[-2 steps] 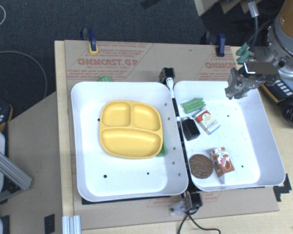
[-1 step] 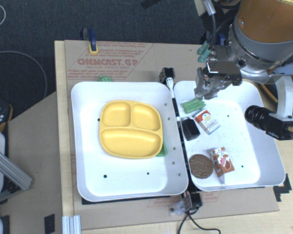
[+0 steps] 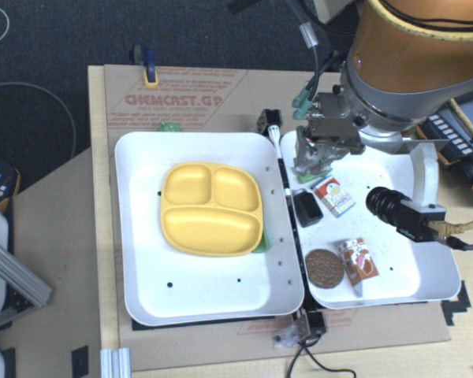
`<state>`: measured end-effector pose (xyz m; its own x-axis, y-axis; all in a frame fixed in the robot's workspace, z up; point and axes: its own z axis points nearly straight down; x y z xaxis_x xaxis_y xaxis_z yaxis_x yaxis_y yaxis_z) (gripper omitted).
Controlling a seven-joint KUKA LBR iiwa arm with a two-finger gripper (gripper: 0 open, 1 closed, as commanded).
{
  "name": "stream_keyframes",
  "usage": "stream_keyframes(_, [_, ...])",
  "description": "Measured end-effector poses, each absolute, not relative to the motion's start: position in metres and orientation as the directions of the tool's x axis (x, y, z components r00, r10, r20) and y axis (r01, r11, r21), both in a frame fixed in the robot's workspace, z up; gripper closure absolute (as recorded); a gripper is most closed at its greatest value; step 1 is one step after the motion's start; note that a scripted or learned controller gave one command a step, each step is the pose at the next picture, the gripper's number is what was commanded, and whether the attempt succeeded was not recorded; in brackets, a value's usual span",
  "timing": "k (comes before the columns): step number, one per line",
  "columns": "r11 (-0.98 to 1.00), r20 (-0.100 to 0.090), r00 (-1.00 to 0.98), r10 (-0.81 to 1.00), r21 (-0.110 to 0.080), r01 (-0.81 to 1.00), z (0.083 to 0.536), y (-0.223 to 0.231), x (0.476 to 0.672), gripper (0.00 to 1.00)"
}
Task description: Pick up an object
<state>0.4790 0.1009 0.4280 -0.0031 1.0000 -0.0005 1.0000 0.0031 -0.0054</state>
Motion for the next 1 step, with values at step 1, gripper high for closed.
stream_keyframes(1, [0.002, 0.001, -0.002, 1.000, 0.002, 1.000, 0.4409, 0.1001, 0.4798, 1.00])
